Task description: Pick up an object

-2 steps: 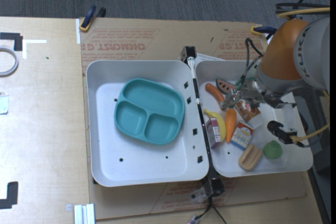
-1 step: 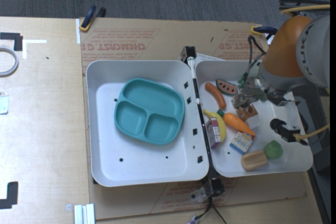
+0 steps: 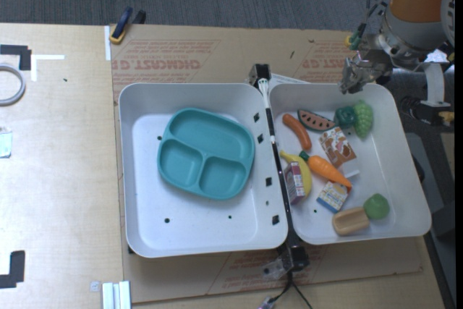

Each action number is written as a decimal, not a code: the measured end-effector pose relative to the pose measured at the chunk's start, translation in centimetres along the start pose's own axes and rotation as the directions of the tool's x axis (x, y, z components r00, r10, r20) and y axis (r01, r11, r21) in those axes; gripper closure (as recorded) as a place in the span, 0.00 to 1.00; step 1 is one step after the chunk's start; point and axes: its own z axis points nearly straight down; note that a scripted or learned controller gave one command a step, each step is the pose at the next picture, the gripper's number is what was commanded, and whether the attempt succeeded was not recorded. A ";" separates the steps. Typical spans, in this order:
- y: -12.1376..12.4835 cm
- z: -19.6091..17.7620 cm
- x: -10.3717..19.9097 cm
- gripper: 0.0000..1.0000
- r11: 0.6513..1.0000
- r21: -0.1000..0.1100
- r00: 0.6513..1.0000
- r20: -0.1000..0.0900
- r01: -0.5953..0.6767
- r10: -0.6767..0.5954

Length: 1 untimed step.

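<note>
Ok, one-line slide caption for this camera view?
Gripper poised over the right bin's far rim, toy food inside; teal tray in the left bin.

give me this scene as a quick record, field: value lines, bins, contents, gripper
left bin: holds a teal divided plate
right bin: holds the toy food
far side of right bin: watermelon slice, broccoli, sausage
middle: carrot, banana, two small snack packets
near side: bread roll, green ball
gripper: above the far rim of the right bin, nothing seen between its fingers
arm: reaches in from the right, orange band above the wrist
</note>
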 end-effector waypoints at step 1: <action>-2.7 -12.1 -8.7 1.00 1.000 0.000 1.000 0.001 -0.002 0.002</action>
